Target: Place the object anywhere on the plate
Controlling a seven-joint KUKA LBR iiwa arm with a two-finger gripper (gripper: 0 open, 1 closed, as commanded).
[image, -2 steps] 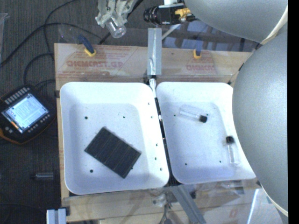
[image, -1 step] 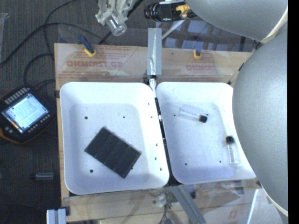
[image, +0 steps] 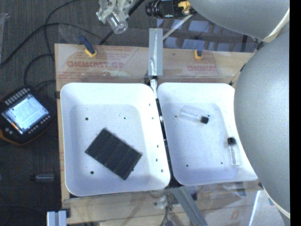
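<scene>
Claw state, clenched or released, cannot be told from the overhead camera, where the grey arm [image: 263, 126] looms blurred and close to the lens along the right side, covering the right edge of the right bin [image: 197, 171]. That bin holds two small clear vials with black caps, well apart from each other. One vial [image: 192, 113] lies on its side near the bin's far wall, cap pointing toward the arm. The second vial [image: 233, 153] lies near the bin's right edge, just beside the arm's outline, cap pointing away from the viewer. Neither vial touches anything but the bin floor. The left bin [image: 75, 102] carries the plate [image: 113, 153], a dark ribbed rectangle lying flat and turned at an angle in the bin's near half, with nothing resting on it. The two bins sit side by side, rims touching at the middle, on a wooden board [image: 117, 62] fitted with two orange clamps, one [image: 88, 46] far left and one [image: 199, 54] far right. A metal bar [image: 155, 53] stands at the far end of the seam between the bins. A handheld control pendant [image: 24, 114] with a lit screen lies on the dark floor to the left, its cables trailing away.
</scene>
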